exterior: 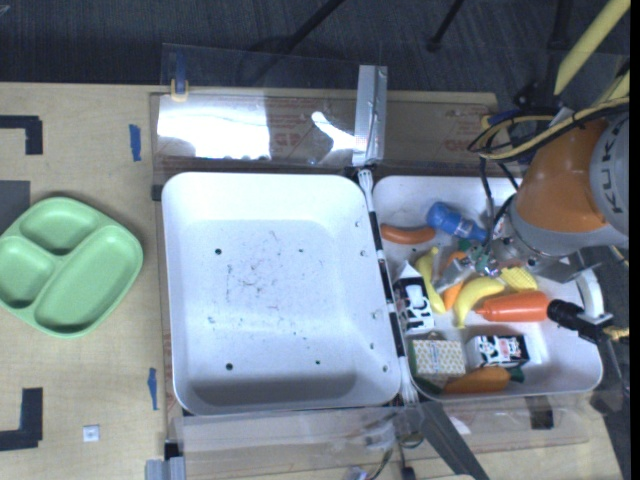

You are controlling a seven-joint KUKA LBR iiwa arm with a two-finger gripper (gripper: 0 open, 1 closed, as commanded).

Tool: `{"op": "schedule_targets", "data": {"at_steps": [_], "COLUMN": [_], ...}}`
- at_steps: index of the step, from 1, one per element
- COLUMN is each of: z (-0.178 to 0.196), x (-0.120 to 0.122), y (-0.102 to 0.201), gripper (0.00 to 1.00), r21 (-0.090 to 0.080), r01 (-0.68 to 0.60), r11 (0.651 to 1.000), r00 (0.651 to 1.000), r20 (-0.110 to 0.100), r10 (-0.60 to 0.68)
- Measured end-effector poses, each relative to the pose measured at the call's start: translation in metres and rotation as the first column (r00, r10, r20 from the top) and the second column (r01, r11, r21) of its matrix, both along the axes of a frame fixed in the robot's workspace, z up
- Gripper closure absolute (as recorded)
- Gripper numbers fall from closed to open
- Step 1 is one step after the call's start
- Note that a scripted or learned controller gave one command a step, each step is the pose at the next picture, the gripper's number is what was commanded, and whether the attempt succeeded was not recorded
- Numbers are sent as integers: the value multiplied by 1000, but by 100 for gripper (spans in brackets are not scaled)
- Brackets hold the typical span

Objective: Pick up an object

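In the right bin (585, 373), the gripper (487, 258) hangs low over the crowded toys, but I cannot tell how its jaws stand. The yellow banana (478, 293) below looks light, stiff and smooth; its middle seems the best hold.

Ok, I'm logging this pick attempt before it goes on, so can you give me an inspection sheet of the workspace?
Surface: wooden bench bearing two white bins; the left bin has speckled marks on its floor.
Job's things: right bin crowded with toy food: hot dog, bananas, carrot, blue bottle, orange bottle, small cartons.
Clutter: green divided tray on the bench, left of the bins.
Grippers: gripper low over the pile; jaws hidden.
Cables: yellow and black cables by the arm.
Surroundings: clear panel behind the bins; dark floor.
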State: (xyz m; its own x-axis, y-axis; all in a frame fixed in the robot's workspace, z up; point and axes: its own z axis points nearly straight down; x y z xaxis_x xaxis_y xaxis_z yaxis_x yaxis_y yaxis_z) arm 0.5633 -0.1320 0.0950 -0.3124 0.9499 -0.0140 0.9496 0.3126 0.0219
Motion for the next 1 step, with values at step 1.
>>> {"op": "schedule_targets", "data": {"at_steps": [1], "z": [8], "x": [-1], "y": [1], "gripper": [100], "r21": [2], "r01": [1], "r11": [1000], "r00": [1000], "r20": [-3], "r10": [-1]}}
